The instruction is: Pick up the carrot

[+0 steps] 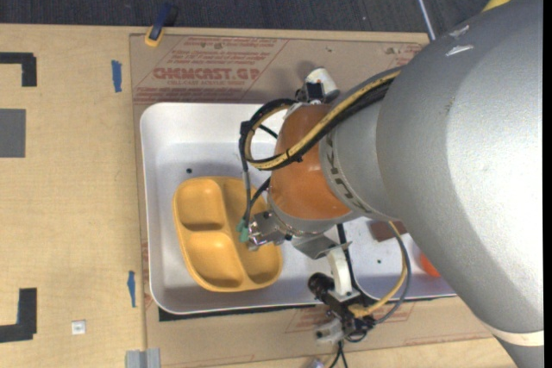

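The gripper (252, 235) hangs over the right part of a yellow divided tray (207, 237), just at the tray's right rim, but the wrist above hides it almost wholly. A small dark and green piece shows at its lower end. Whether its jaws are apart or together cannot be told from this view, and nothing can be seen held between them.

Above the gripper sits the orange band (302, 168) of the arm (466, 177), rounded and facing the camera, with black and yellow cables (285, 129) looping over its far side. The big grey body of the arm comes in from the right and covers most of the right half of the scene, pointing steeply down into the white bin (164, 142). More cables and a small white fitting hang near the bin's near edge, below the wrist.

The yellow divided tray lies in the left half of the bin, with two hollows showing, one far and one near. It rests on the bin's floor.

A small orange piece (427, 265) shows at the right, just beside the grey arm body and near the bin's near rim; this may be the carrot, but too little of it is visible to be sure. The bin stands on a brown cardboard sheet (216, 65) with red print at its far side.
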